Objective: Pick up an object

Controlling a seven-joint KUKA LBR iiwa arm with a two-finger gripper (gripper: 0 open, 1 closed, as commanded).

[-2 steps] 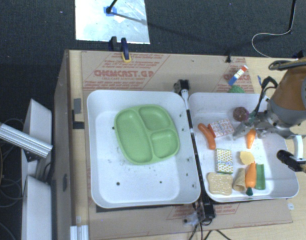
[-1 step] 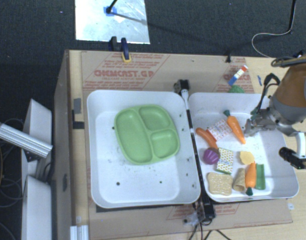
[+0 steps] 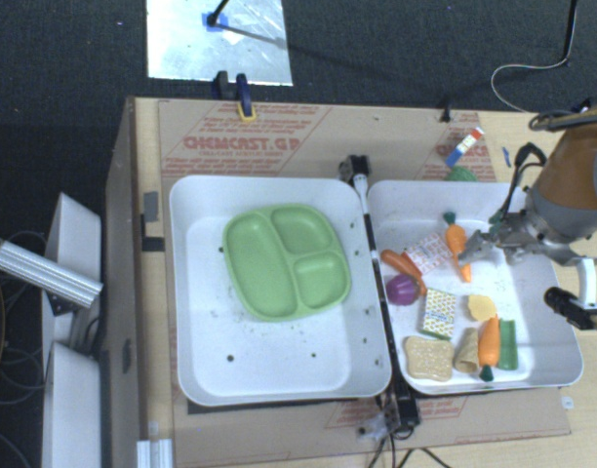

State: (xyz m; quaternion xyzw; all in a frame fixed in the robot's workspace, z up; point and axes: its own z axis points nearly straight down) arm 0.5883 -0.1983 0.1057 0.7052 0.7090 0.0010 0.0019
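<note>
The right bin [image 3: 557,351] holds several toy foods. Among them are a small carrot [image 3: 457,238], a long orange piece [image 3: 401,261], a purple round piece [image 3: 403,289], a checkered cracker [image 3: 439,312], a yellow piece [image 3: 482,307], a second carrot [image 3: 489,339] beside a green stick [image 3: 508,345], and a bread slice [image 3: 428,357]. My gripper [image 3: 482,245] reaches in from the right, low over the bin's upper middle. Its tip is right beside the small carrot. Nothing is visibly held in it.
In the left bin [image 3: 186,291] lies a green divided plate [image 3: 284,261]. A black clamp [image 3: 357,169] sits at the top of the wall between the bins. Small coloured blocks [image 3: 464,149] lie on the bench behind the right bin.
</note>
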